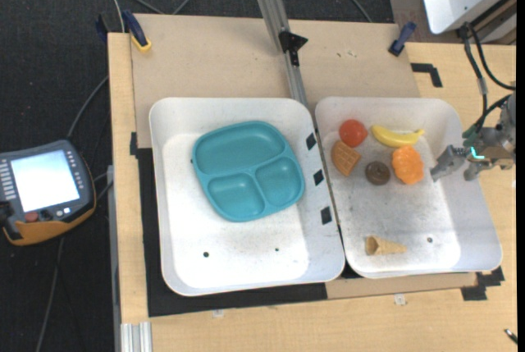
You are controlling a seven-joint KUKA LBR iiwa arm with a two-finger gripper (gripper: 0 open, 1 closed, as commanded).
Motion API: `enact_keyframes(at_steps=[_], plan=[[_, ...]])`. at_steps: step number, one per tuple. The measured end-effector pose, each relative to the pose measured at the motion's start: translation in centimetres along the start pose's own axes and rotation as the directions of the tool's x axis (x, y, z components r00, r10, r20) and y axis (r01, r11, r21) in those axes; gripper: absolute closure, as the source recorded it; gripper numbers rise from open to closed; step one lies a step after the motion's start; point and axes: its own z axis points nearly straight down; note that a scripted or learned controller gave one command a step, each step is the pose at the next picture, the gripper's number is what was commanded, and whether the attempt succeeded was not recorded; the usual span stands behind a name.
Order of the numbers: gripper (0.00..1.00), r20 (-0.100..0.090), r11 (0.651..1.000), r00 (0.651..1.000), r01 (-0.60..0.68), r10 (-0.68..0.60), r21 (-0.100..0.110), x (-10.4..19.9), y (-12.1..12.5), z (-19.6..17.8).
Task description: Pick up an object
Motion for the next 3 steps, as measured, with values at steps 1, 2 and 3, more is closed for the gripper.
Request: enact_keyframes(at_steps=[1,2,3], plan=[[0.0,0.001,1.0,1.0,0.001,-0.001,-0.002,0.0,0.1,-0.1],[0.0,-0.001,1.0,1.0,0.0,0.0,0.002,0.3,-0.4,4.7],[0.0,-0.001,1.0,1.0,0.0,0.0,0.001,-0.3,-0.3,9.0]])
